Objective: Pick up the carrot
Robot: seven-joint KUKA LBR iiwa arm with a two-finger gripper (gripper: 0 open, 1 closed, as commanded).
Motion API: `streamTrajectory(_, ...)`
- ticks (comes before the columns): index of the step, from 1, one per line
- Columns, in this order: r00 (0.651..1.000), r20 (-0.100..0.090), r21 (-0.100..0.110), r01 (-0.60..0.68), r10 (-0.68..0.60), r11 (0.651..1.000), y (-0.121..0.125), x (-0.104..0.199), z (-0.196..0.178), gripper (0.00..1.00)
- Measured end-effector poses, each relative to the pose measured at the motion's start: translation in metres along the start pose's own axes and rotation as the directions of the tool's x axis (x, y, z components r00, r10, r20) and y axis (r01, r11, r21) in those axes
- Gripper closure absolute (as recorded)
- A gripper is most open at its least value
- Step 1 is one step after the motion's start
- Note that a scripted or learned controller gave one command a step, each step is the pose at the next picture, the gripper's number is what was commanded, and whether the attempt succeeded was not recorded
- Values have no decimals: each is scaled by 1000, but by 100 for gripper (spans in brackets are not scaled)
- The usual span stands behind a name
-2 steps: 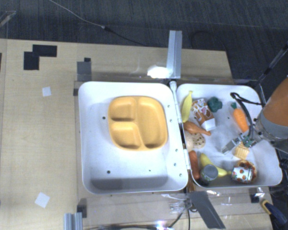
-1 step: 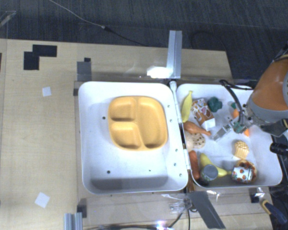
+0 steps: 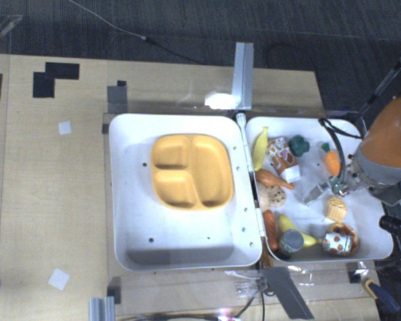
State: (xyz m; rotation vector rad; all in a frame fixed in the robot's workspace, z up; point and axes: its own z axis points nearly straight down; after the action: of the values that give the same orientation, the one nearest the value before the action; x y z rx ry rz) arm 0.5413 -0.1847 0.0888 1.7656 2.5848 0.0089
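Claw (image 3: 335,187) in right bin (image 3: 377,243), can't tell its state; carrot (image 3: 331,162) just beside it at 12 o'clock; yellow tray (image 3: 190,171) in left bin (image 3: 130,199).

We see two shallow white bins side by side on the bench (image 3: 47,199). The left bin (image 3: 130,179) holds a yellow divided plate (image 3: 190,171), lying flat near its middle. The right bin (image 3: 374,226) is crowded: a banana (image 3: 260,147) lies along its left wall, with a dark green piece (image 3: 298,145) near the top. Below the banana we find a chicken drumstick (image 3: 273,178) and a cookie (image 3: 275,195). A pale yellow ridged piece (image 3: 335,209) sits toward the right, and a brown-frosted doughnut (image 3: 339,240) rests near the front wall. A grey can (image 3: 291,242) stands at the front left.
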Motion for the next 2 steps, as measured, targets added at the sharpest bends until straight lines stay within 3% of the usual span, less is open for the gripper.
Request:
streamTrajectory(1, 984, -1, 4, -176, 176, 984, 79, -22, 3, 0)
streamTrajectory(2, 995, -14, -1, -98, 98, 995, 64, -35, 1, 0)
